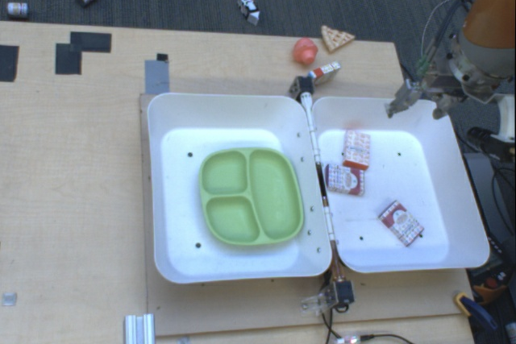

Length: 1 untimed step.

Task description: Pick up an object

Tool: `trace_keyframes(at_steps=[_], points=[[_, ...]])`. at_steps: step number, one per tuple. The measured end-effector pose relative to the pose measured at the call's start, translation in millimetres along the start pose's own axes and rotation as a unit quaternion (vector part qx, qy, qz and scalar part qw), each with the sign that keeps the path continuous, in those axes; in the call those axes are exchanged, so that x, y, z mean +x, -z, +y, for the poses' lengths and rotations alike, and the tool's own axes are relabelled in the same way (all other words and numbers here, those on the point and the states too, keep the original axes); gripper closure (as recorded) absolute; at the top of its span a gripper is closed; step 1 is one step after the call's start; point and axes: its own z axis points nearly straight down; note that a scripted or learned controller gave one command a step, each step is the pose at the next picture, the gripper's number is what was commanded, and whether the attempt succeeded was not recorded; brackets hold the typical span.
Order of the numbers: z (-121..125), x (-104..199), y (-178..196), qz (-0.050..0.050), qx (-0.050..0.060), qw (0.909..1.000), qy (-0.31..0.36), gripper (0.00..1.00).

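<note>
Two white bins on a wooden bench, with a robot arm above the right bin's far right corner.

Nearest in the right bin [451, 254] lies a red-and-white packet [401, 222], tilted; beyond it sit a second packet [345, 180] and a third [356, 148], touching each other near the divider. The left bin [173, 197] holds a green divided plate [250, 196]. Farther back, the gripper [419, 101] hangs over the right bin's rim, fingers spread, gripping nothing. Beyond the bins lie a red ball [305, 51] and a pizza slice toy [337, 37].
</note>
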Motion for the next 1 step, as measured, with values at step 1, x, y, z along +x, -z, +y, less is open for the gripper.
trace_keyframes(at_steps=[1], points=[[-45.1,16.1,-136.4,0.0,0.002,1.0,-0.001,0.0]])
